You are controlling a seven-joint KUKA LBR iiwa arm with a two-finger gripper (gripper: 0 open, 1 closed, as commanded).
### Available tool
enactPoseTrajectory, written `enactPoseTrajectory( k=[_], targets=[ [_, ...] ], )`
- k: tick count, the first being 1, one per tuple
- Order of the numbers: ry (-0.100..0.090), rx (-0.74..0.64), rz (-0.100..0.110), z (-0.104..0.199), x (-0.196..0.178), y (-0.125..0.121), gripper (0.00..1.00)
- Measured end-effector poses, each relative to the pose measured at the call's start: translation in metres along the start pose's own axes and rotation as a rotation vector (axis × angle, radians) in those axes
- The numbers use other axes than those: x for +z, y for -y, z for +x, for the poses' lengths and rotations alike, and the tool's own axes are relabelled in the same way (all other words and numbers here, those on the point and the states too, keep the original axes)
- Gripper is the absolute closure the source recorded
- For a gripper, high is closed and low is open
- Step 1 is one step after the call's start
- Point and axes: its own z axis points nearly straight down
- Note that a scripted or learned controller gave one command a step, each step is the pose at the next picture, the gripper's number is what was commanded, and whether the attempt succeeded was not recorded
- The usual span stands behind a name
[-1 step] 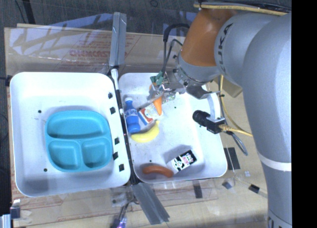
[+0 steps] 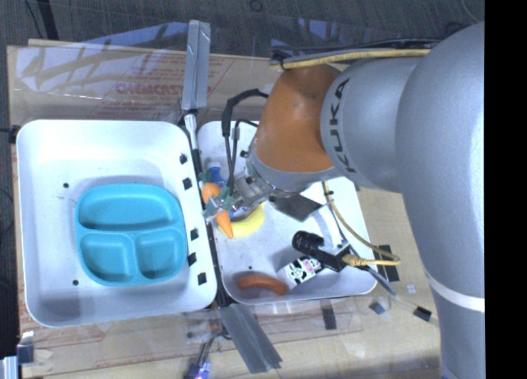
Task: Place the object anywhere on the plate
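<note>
Blue plate [image 2: 130,240] lies in left bin [image 2: 49,155]; right bin [image 2: 346,283] holds carrot [image 2: 224,222], sausage [image 2: 262,284]; claw [image 2: 239,204] state unclear.

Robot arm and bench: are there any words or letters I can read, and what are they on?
"KUKA": on the grey robot arm, running sideways beside the orange band.
Faint reddish print on the cardboard behind the left bin: too blurred to read.

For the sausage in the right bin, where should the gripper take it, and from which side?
Probably at its middle, from straight above, fingers across its short width. The sausage lies flat and long near the front wall of the right bin, with bare floor along its far side, so one finger needs to slip between it and that wall.
</note>
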Motion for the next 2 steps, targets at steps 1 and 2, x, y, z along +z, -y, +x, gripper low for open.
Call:
enactPoseTrajectory(
  k=[1,2],
  targets=[
    [0.001,-0.059,0.000,0.0663,0.0002,-0.0159,1.00],
    [0.001,-0.057,0.000,0.0658,0.0001,-0.0158,0.00]
  ],
)
